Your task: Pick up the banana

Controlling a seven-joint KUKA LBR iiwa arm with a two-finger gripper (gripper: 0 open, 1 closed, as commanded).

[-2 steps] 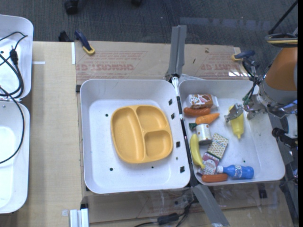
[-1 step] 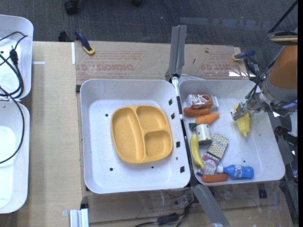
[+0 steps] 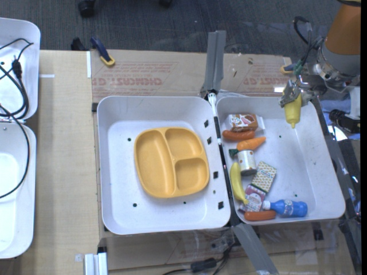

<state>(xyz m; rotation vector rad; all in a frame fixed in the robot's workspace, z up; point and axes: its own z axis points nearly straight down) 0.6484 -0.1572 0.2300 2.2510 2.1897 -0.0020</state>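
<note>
Banana (image 3: 235,181): your target lies in the right bin (image 3: 321,171), left of the can (image 3: 247,161).
Gripper (image 3: 292,99): above that bin's far edge, clamped on a yellow bottle (image 3: 293,112).

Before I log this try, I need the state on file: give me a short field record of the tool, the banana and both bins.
tool: above the right bin's far right corner, a yellow mustard bottle hanging between its fingers
banana: lying in the right bin near its left wall, beside a small can
banana grasped: no, apart from the tool
left bin: holds a yellow divided plate
</note>
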